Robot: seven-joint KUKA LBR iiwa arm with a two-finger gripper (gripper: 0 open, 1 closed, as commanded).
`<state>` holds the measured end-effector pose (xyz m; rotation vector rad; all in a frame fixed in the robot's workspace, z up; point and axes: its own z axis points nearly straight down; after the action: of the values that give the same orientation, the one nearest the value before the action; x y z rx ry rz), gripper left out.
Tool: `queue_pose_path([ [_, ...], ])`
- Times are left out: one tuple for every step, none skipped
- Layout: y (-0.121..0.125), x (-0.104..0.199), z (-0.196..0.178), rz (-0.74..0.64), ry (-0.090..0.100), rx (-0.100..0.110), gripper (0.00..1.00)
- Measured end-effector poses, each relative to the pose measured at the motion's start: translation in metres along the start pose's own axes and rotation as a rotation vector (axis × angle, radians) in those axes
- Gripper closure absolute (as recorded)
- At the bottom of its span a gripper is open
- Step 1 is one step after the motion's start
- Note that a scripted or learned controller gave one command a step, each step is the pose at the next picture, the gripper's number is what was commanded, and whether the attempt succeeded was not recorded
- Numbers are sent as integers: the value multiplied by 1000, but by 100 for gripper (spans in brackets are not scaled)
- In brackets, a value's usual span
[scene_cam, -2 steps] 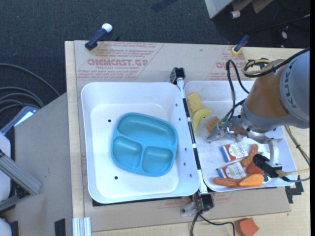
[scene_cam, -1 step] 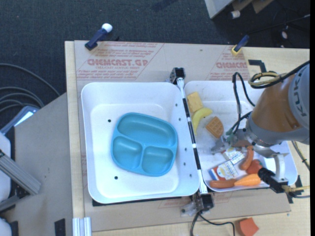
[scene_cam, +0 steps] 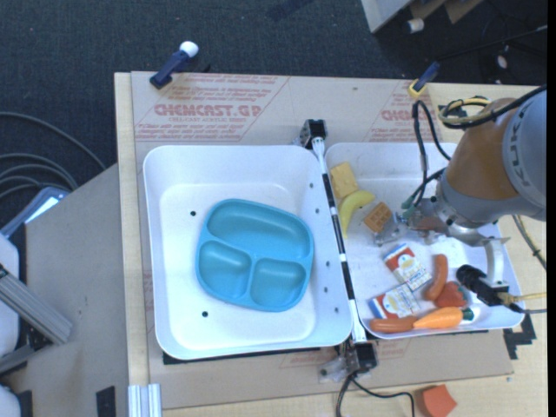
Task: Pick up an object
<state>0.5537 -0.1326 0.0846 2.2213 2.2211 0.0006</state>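
My gripper (scene_cam: pixel 405 222) is low in the right bin (scene_cam: pixel 382 165), at the end of the grey arm with its orange band (scene_cam: pixel 476 159). It sits just right of a brown square cracker (scene_cam: pixel 379 217), close to it or touching it. A yellow banana (scene_cam: pixel 354 207) and a yellow block (scene_cam: pixel 344 180) lie to the left, by the bin's left wall. Just below the gripper lies a small red and white carton (scene_cam: pixel 407 266). Nothing is visibly lifted.
At the right bin's front lie a sausage (scene_cam: pixel 437 274), a red piece (scene_cam: pixel 450 295), a second carton (scene_cam: pixel 395 302), a carrot (scene_cam: pixel 439 319) and an orange-red sausage (scene_cam: pixel 390 325). The left bin (scene_cam: pixel 169 233) holds a blue divided plate (scene_cam: pixel 254 254).
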Motion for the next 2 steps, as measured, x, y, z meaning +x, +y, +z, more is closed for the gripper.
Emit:
queue_pose_path([
  [0,0,-10,1,0,-1,100],
  [0,0,-10,1,0,-1,0],
])
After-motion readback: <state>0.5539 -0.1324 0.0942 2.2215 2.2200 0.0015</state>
